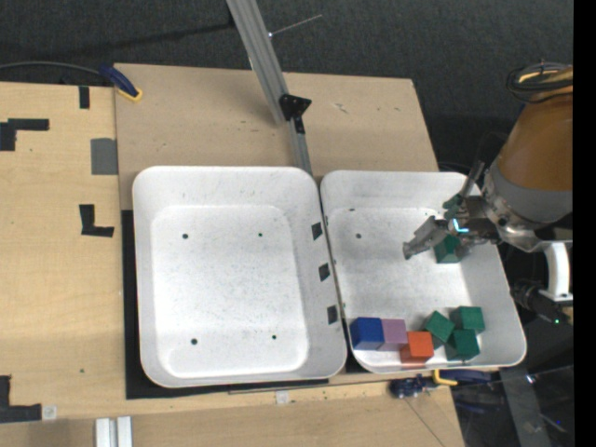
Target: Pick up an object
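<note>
**Inspector:** State the position of the arm.

**Assistant:** It enters from the right of the frame. The hand (445,237) hangs over the upper right part of the right bin (391,203).

**Inspector:** Condition of the hand?

**Assistant:** One grey finger (421,241) points left and down. A green block (448,248) sits right at the fingers, partly covered by them. Whether the fingers are closed on it or merely over it, I cannot tell.

**Inspector:** Other contents of that bin?

**Assistant:** A cluster along its lower edge. From left to right: a blue block (367,331), a pale purple block (394,331) touching it, an orange block (419,345) just below and to the right, then three more green blocks (456,331) bunched together in the lower right corner.

**Inspector:** The other bin?

**Assistant:** The left bin (149,250) sits against the right one, at centre frame, on the wooden worktop (205,110).

**Inspector:** Anything else on record?

**Assistant:** A grey metal rail (263,49) runs slantwise from the top of the frame down to the seam between the bins. A blue and yellow item (122,81) lies on the worktop at upper left; too small to identify.
</note>
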